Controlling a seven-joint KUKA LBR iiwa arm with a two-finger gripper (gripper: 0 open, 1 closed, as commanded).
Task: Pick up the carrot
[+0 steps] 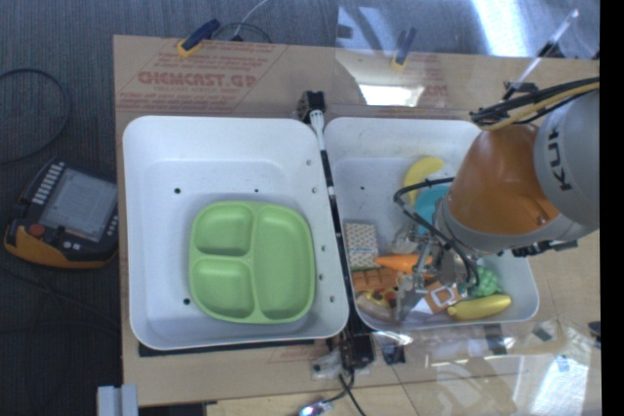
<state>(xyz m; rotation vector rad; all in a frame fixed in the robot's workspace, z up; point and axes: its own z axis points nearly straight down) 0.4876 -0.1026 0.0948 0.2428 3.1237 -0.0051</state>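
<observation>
stage: pre-grasp | tool (421, 276) over small orange carrot (395, 262) in right white bin (366, 151) | tool state: cannot tell | carrot not lifted

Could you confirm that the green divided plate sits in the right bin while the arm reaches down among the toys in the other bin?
Not quite: the camera view shows the green divided plate in the left bin. The arm does reach down among the toys, and those, including the carrot, lie in the right bin.

End effector (421, 280) over carrot (395, 262), R bin (366, 166).
</observation>
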